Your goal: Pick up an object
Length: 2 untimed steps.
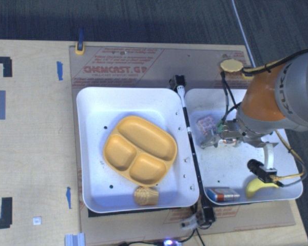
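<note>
Batteries first: nearest me, along the front wall of the right bin [295, 192], I see a small red and silver battery [223, 194] lying with its long axis left to right, and just beside it a yellow banana-like toy [257, 187] curving up toward the right. Further in, my gripper [211, 139] hangs low over that bin's left side, right by a small clear packet [205, 123] with pinkish contents. I cannot tell how the claw stands, nor whether it touches the packet, so I judge the pick not yet done; the grasp and lift remain. Across in the left bin [87, 137] sit a yellow divided tray [139, 150], angled, and a tan lump [145, 195].
</note>
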Tool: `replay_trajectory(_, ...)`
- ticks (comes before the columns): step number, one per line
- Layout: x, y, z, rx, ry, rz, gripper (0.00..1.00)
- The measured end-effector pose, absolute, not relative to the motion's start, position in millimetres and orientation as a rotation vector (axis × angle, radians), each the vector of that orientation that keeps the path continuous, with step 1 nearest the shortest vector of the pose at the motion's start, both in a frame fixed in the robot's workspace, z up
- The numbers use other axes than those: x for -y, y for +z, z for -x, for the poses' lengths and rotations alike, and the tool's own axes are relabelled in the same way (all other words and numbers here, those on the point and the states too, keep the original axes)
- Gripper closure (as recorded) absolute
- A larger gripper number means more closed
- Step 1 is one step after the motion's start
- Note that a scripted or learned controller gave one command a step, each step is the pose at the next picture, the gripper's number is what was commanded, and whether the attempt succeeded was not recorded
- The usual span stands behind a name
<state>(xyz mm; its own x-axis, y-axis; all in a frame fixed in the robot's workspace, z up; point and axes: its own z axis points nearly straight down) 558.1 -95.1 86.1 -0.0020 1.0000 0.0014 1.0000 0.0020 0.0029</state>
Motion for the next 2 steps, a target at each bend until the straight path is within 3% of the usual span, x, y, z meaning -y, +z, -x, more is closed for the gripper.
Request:
replay_trajectory(1, 96.2, 86.1, -597.6, -2.220, 0.004, -2.218, 0.00)
replay_trajectory(2, 117.4, 85.3, -666.9, -2.223, 0.000, -2.219, 0.00)
